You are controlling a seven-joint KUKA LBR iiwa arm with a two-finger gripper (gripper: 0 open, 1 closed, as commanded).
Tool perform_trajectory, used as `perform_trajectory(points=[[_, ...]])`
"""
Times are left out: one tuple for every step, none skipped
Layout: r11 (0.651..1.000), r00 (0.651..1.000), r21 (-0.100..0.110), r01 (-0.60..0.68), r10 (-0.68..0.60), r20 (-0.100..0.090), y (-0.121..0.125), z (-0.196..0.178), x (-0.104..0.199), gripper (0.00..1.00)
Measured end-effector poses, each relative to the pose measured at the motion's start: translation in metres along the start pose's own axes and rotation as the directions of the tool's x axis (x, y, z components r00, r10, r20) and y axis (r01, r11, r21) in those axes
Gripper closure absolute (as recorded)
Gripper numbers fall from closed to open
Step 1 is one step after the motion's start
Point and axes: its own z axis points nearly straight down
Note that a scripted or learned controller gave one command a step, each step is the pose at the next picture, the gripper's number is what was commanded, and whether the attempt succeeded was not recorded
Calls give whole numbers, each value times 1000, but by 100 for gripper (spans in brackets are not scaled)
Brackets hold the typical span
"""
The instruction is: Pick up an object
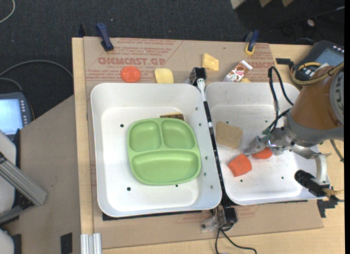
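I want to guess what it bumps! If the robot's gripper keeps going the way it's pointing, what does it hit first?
Probably the orange block. The gripper points left and slightly down across the right bin, and that block lies just ahead. Depth is unclear, so it might pass above it.

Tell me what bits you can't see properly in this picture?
- Small orange thing in the right bin: partly covered by the gripper, so its shape is unclear.
- Brown piece in the left bin: mostly tucked behind the green tray.
- Little packet above the bins: print too small to read.
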Motion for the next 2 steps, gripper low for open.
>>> perform_trajectory(points=[[1000,1000,-8,2,-2,2,2,-16,1,100],[1000,1000,-16,14,-14,-1,23,-111,106,100]])
